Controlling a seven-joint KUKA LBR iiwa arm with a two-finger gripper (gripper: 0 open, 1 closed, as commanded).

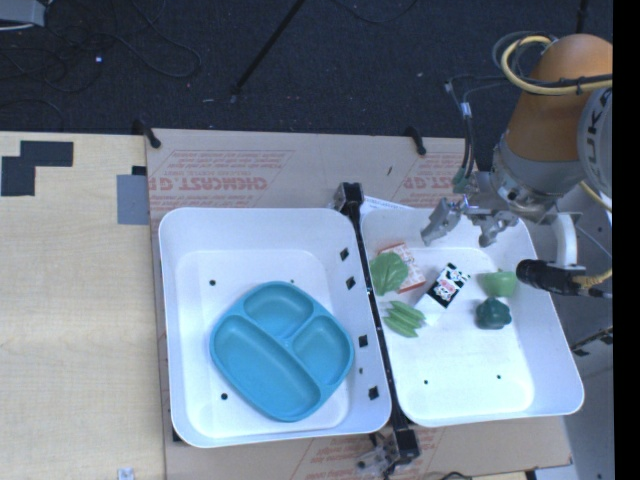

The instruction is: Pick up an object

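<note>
Several small toys in the right bin (540, 388) — gripper (468, 226) spread, empty at its far edge — dark green lump (492, 314) looks light, rubbery; pinch its sides.

- You have two bins side by side: the left bin (180, 268) holds a divided plate (281, 350), lying toward its front.
- In the right bin (540, 388), the items cluster in the rear half: a leaf-shaped piece (387, 272) nearest the divider, a pea pod (404, 318) just in front of it.
- A small printed card (447, 286) lies mid-bin; two rounded toys (494, 299) sit to its right.
- The gripper (466, 224) hangs over that bin's rear edge.
</note>
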